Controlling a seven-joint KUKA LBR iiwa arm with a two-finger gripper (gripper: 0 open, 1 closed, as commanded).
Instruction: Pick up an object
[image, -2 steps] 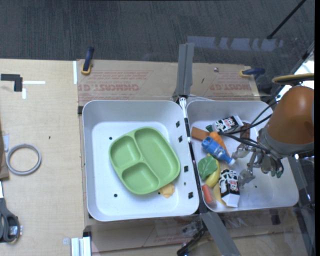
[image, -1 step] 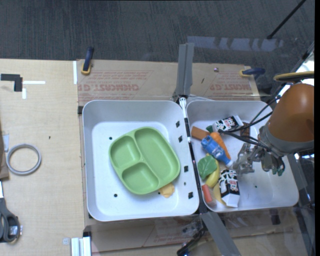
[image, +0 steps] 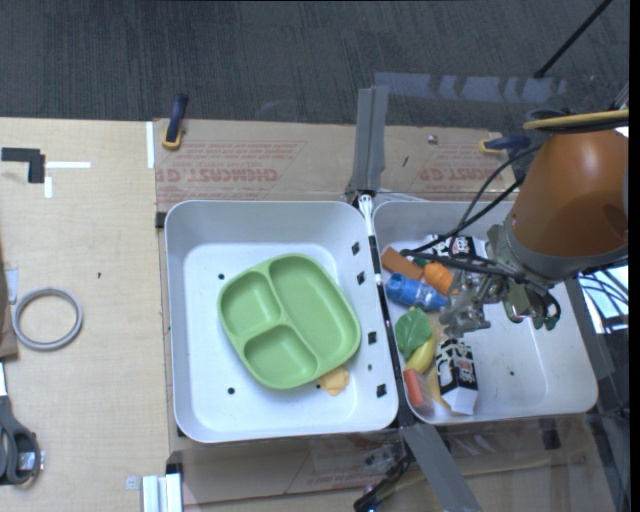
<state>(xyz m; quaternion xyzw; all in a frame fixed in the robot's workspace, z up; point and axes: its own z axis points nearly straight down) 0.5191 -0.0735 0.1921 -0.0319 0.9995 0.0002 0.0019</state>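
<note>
The pincer (image: 468, 312) hung low in the right bin (image: 540, 385) beside a blue bottle (image: 415, 292), whose long axis ran left-right, cap end toward the pincer; whether it gripped anything could not be told.

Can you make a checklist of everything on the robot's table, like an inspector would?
Surface: pale wooden bench with two white bins, left bin and right bin, side by side.
Job's things: blue bottle, orange piece, green leafy toy, black-and-white carton piled in the right bin's left half.
Clutter: green divided plate in the left bin, small yellow thing at its lower edge.
Grippers: gripper low over the pile, next to the bottle.
Cables: black cables run to the wrist.
Surroundings: tape roll, scissors and blue-handled clamp outside the bins.
</note>
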